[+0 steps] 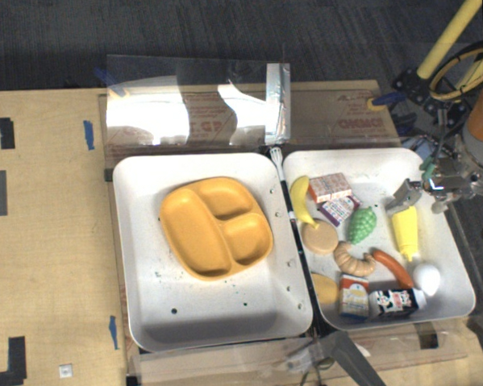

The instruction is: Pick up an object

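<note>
Gripper (423, 188) hangs at the right bin's (461, 298) far right rim, above the mustard bottle (405, 230); its state I cannot tell. Nothing is between it and the toys, so no pick yet. Candidates crowd this bin: banana (300, 200), carton (330, 186), croissant (354, 263). Left bin (139, 234) holds an orange tray (215, 227), likely the drop spot.
</note>
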Controlling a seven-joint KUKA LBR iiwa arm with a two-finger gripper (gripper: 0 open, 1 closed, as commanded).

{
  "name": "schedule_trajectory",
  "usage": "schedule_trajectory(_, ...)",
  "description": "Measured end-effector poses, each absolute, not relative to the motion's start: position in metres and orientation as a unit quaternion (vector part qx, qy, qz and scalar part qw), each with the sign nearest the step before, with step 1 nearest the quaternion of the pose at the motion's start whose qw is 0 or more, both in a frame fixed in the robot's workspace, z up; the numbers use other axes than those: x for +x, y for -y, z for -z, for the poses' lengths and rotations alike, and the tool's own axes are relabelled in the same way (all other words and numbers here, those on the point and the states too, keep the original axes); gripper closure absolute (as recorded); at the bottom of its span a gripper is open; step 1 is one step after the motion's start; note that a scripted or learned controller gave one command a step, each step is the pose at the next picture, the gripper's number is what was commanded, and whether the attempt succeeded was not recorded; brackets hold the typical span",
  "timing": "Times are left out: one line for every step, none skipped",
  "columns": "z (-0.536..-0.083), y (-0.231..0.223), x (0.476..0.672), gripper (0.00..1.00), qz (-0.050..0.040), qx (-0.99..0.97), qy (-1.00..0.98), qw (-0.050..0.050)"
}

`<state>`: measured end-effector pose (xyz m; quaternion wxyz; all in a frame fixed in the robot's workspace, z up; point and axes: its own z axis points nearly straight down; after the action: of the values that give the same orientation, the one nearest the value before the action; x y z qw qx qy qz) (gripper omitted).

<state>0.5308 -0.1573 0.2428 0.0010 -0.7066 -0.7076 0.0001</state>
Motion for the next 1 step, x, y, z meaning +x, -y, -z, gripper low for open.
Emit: schedule_trajectory(-0.0997,0.1779,0.5207,0.0,0.0008,-0.744,0.668,-0.002)
